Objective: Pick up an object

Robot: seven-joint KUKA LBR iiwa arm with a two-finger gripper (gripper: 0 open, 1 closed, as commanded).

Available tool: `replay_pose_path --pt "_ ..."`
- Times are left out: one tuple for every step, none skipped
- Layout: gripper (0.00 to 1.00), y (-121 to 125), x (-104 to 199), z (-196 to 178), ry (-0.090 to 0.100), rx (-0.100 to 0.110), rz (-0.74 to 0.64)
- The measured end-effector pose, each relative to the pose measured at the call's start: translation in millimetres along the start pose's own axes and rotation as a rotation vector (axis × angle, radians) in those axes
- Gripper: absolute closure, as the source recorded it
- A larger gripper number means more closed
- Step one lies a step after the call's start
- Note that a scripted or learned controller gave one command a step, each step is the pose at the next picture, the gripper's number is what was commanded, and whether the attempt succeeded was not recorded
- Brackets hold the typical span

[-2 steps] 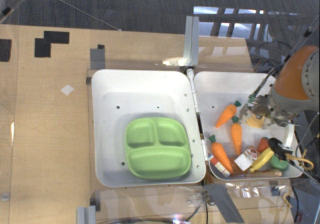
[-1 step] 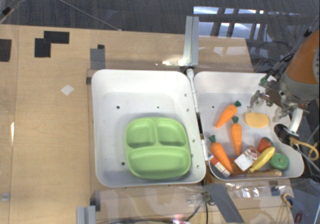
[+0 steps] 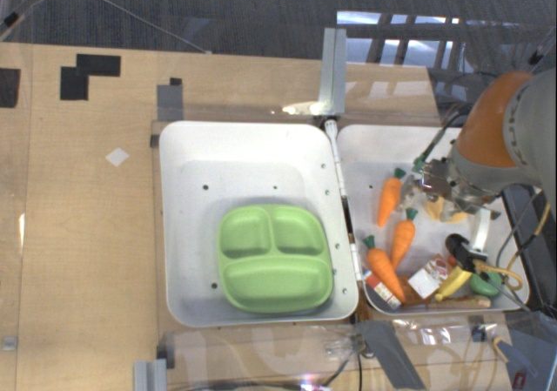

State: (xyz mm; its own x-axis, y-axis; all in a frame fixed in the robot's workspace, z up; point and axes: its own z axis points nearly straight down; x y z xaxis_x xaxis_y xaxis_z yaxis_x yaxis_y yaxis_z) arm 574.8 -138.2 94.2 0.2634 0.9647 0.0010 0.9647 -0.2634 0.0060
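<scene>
You see the two white bins side by side: the left bin carries a green divided plate set toward its near half, with bare white floor open along its far side and left wall. The right bin has its far-left corner bare, while its near half is crowded. The grey arm with its orange band reaches in from the right, and its gripper sits low over the bin's middle; you cannot tell how its hand is set. Three orange carrots with green tops lie left of it: one just beside the gripper, one nearer, one by the near-left wall. A yellow banana lies among small items at the near edge.
</scene>
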Motion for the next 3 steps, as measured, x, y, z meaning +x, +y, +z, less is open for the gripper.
replay_pose_path --pt "0.00 -29.3 31.4 2.0 -0.001 -0.015 -0.156" --pt "1.00 -27.5 35.4 -10.3 0.006 -0.020 -0.157" --pt "1.00 -8.7 88.9 -110.0 0.001 0.001 -0.057"
